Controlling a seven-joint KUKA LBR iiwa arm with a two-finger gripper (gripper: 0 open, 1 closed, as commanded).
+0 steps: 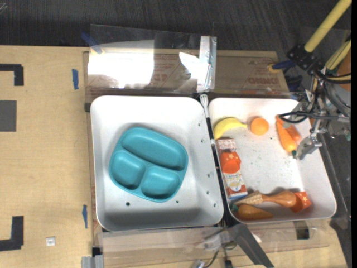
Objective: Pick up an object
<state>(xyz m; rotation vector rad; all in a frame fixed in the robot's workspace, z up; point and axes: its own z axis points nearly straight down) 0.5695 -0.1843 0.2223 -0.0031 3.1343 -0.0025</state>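
Gripper [305, 148] hung low at the right side of the right bin [318, 177], just beside the orange carrot toy [286, 138]. I could not tell if it was clenched or loose. Nothing looked picked up yet, so the whole grab was left to do. Near it lay one orange ball [259, 125], one yellow banana [227, 126], one small box [231, 169] and one brown bottle [273, 201]. The left bin [106, 116] held one blue tray [148, 163].

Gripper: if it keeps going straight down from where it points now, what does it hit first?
Probably the orange carrot-shaped toy by the right white bin's far right side; the gripper sits just beside it. Depth is unclear, so it could meet bare bin floor instead.
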